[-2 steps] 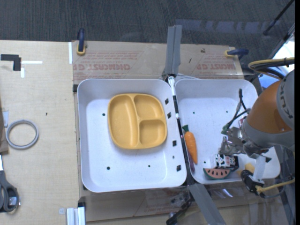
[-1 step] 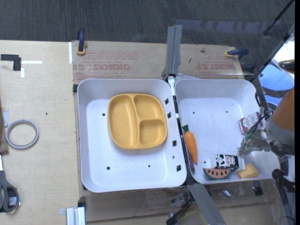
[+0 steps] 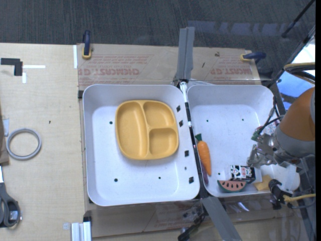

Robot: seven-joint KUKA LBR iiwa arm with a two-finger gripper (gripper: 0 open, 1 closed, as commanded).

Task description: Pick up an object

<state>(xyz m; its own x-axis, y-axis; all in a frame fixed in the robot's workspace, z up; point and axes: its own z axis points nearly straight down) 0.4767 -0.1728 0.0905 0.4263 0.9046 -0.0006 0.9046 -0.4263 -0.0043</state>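
Two white bins [image 3: 95, 149] share the bench; my gripper [image 3: 257, 157] hangs near the right bin's right edge (fingers' state unclear), beside a small carton [image 3: 242, 172].

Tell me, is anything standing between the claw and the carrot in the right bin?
Nothing visible blocks it. The claw is at the right bin's right side; the carrot lies along its left wall, with bare floor between. The black-and-white item and the watermelon slice lie nearer the front.

The grey arm [image 3: 296, 134] is reaching in from the right, its gripper [image 3: 257, 157] hanging low at the frame's right side.
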